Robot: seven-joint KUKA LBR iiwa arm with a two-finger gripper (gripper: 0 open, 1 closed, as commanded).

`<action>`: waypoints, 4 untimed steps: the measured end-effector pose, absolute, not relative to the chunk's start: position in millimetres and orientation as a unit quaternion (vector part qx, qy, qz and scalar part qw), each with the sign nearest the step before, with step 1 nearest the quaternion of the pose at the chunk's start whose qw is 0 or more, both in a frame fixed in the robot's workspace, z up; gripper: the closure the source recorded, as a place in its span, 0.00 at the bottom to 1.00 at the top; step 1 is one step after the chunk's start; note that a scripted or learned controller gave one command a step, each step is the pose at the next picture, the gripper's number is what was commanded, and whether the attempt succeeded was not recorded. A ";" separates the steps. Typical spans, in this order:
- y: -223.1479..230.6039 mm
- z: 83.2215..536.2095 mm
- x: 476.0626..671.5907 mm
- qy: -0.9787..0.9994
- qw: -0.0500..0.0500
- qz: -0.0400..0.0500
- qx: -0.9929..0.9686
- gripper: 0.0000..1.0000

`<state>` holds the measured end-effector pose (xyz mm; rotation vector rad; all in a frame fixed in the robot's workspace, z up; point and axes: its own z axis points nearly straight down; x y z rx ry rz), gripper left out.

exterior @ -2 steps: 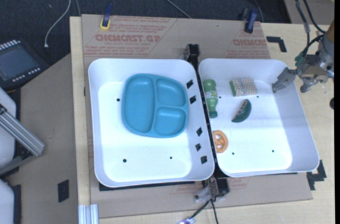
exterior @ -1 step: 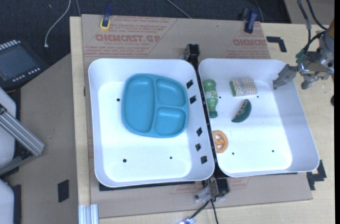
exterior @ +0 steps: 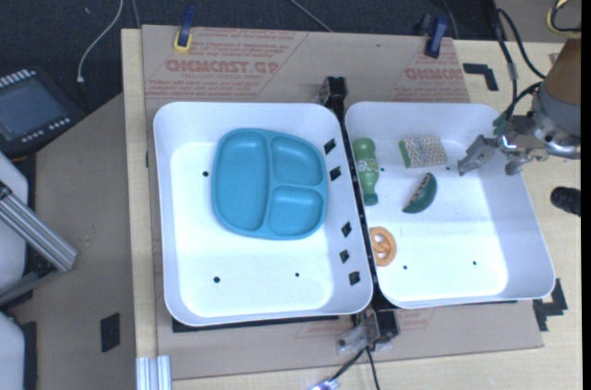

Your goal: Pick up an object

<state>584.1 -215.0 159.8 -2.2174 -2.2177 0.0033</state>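
My pincer (exterior: 492, 155) hangs over the right shallow white plastic bin (exterior: 517, 240), near its upper right wall, at the end of my grey arm reaching in from the right. Its two fingers are spread apart, one pointing down-left toward the bin floor, and nothing sits between them.

Just to the left of my fingertips, apart from them, lies a small speckled grey-and-tan rectangular sponge-like block (exterior: 423, 152). Below that block rests a dark green curved slice shaped like a watermelon wedge (exterior: 421, 193), tilted on the white floor. Against the left wall of this bin lies a green plastic bottle-shaped toy (exterior: 367, 170), lengthwise along the divider. Lower down, near the same wall, sits an orange pretzel-shaped toy (exterior: 382, 244).

The left shallow white plastic bin (exterior: 268, 291) holds a light blue divided plastic plate with three compartments (exterior: 271, 183), lying flat toward the upper middle.

Both bins rest side by side on a brown cardboard sheet with red lettering (exterior: 231, 57), clamped at its far edge by blue clips (exterior: 186, 32)
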 end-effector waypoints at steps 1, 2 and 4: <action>-212.9 102.9 573.6 -0.707 0.004 0.001 -0.707 0.00; -211.8 84.0 573.6 -0.707 0.002 0.000 -0.707 0.00; -218.0 157.4 583.5 -0.707 -0.004 -0.002 -0.707 1.00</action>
